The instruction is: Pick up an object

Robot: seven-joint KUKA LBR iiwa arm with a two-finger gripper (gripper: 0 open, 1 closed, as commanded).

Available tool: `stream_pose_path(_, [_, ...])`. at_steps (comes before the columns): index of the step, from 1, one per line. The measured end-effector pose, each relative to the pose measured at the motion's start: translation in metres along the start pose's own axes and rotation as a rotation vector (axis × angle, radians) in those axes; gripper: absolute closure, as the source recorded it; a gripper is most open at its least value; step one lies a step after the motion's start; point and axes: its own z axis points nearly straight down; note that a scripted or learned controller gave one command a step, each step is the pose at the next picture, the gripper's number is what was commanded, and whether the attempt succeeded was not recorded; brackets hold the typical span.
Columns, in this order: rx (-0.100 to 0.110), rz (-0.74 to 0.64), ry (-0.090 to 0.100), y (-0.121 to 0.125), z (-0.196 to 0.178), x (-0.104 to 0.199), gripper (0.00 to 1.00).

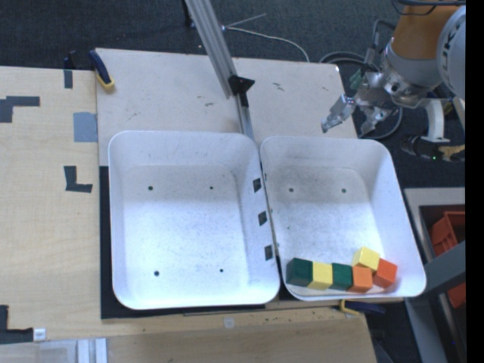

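**A:** What sits nearest in the right bin (pixel 393 174)?

**B:** A row of small blocks along its near wall. From the left: a dark green block (pixel 300 270), a yellow block (pixel 321 275), a second green block (pixel 342 275), then an orange block (pixel 362 278). A red-orange block (pixel 386 271) sits at the right end, touching the orange one, and another yellow block (pixel 367 259) lies just behind, tilted against the row. They all crowd into the near right corner.

**A:** And the remainder of that bin?

**B:** Bare white floor, speckled with dark marks, with two small holes toward the far side.

**A:** The left bin (pixel 121 203)?

**B:** It shows a speckled white floor with four small holes. It stands touching the right bin along their shared wall, where a few dark tabs show.

**A:** What carries them?

**B:** A pale table (pixel 159 97), with a wood-toned board to the left carrying grey tape pieces. A metal rail (pixel 214 36) slants down from the far side to the junction between the bins. A blue and yellow clamp (pixel 101 69) sits at the table's far left corner.

**A:** Where is the hand?

**B:** The hand (pixel 349 113) hangs beyond the right bin's far right corner, well apart from the blocks. Its fingers look spread with nothing between them. The grey arm with its orange band (pixel 427 21) rises behind, at the far right.
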Motion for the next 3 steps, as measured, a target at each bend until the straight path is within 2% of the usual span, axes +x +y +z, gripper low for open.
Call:
stream_pose_path(1, [0.002, 0.004, 0.001, -0.098, -0.009, -0.009, 0.00])
stream_pose_path(2, [0.000, -0.004, 0.004, -0.112, -0.016, 0.047, 0.00])
stream_pose_path(3, [0.002, 0.007, 0.000, -0.175, -0.018, -0.002, 0.00])
